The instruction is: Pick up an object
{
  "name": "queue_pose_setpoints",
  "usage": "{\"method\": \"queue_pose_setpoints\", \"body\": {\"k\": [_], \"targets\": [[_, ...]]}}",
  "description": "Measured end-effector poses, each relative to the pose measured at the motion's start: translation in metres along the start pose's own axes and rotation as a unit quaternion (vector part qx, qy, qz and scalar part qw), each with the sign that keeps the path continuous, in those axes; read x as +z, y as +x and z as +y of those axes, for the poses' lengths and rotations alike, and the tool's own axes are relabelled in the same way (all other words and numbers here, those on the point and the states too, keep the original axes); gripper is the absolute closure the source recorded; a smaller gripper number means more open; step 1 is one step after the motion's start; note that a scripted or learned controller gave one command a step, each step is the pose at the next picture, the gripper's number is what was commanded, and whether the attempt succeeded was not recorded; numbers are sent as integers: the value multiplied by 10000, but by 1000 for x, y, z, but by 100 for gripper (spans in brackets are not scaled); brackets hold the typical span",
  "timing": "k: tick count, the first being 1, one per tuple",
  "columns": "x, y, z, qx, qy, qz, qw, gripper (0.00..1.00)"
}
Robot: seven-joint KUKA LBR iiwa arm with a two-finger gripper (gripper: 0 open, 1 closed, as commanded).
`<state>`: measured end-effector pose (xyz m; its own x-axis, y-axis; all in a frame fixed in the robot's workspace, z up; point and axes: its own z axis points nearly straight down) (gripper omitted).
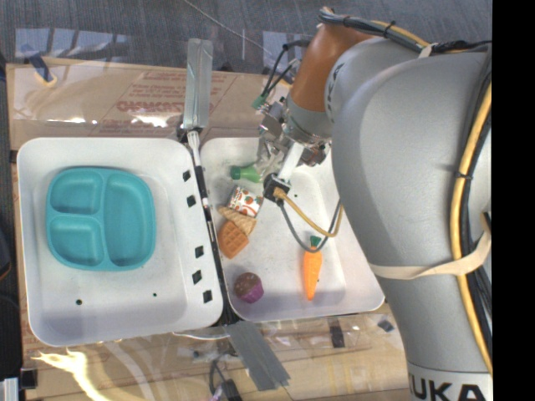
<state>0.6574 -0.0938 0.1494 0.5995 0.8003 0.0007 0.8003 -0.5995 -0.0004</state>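
While the left bin (33, 224) carries a teal divided plate (100, 217), the right bin (355, 295) holds a green piece (245, 173), a small printed carton (243, 200), a waffle cone (235, 230), a purple cupcake (248, 287) and an orange carrot (311, 272). Reaching from the right, the grey arm (418, 157) bends down over the right bin's far end, its tool (274, 167) low beside the green piece. Whether it is spread or pinching anything I cannot tell. Both bins are smooth white plastic on the counter (100, 98).
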Motion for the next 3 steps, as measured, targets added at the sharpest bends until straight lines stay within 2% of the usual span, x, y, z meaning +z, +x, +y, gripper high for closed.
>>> {"method": "queue_pose_setpoints", "body": {"k": [1, 2, 3], "targets": [[1, -1, 0, 2, 13, -7, 10000, 0], [-94, 7, -5, 1190, 1, 1, 9929, 0], [-44, -22, 0, 2621, 40, -27, 9650, 0]]}}
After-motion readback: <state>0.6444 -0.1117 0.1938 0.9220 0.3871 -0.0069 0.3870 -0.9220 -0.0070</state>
